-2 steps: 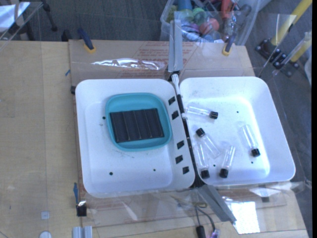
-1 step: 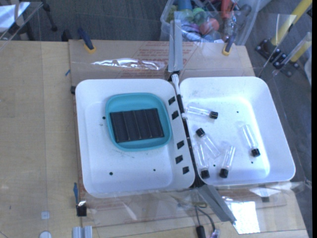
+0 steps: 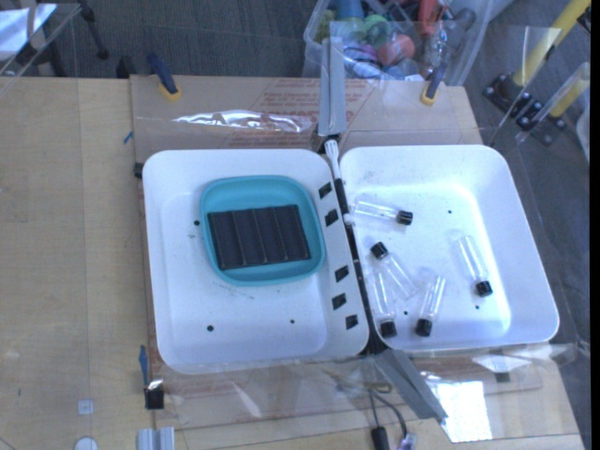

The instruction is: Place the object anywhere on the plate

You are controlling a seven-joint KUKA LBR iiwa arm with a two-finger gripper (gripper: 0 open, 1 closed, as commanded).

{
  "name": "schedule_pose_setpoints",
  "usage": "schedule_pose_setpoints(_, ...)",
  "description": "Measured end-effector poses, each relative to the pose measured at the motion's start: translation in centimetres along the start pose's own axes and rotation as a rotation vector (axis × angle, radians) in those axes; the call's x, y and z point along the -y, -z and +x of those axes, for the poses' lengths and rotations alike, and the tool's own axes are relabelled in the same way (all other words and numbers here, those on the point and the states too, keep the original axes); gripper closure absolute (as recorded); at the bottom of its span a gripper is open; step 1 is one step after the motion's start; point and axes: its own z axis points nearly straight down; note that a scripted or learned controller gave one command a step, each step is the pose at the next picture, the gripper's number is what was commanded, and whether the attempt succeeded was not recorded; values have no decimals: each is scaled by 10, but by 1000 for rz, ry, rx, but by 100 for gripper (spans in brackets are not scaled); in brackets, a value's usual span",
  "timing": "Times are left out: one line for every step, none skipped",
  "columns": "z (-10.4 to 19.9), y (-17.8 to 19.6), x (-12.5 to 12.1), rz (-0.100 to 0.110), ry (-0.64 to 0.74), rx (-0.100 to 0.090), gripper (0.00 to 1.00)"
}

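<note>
- Wooden bench point(image 3: 56, 251), bearing a brown cardboard sheet point(image 3: 225, 97) with both bins on top of it.
- Left bin point(image 3: 169, 251), white and shallow, touching its neighbour along the middle seam; a row of small black tabs point(image 3: 330, 217) down that seam.
- Right bin point(image 3: 511, 204), same white, same shallow shape, holding every one of the tubes.
- Clear storage box point(image 3: 403, 17) beyond the bench at the top, packed with mixed coloured items too jumbled to name.
- Teal plate point(image 3: 261, 187) with rounded corners, lying flat in the middle of the left bin; a dark ribbed insert point(image 3: 258, 235) set inside it.
- Five clear tubes with black caps, all lying on their sides in the right bin, well apart from the plate:
  - upper tube point(image 3: 378, 213) near the seam, cap pointing right;
  - right tube point(image 3: 467, 256), cap toward the front;
  - slanted tube point(image 3: 394, 270), cap at its upper-left end;
  - front-left tube point(image 3: 382, 300) just beside the seam, cap toward the front;
  - front-middle tube point(image 3: 431, 298), cap toward the front, near the slanted one.
- Gripper: grasp state impossible to tell.
</note>
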Motion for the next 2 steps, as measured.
schedule_pose_setpoints(3,0,-1,-1,0,-2,0)
schedule_pose_setpoints(0,0,0,2,-2,1,0)
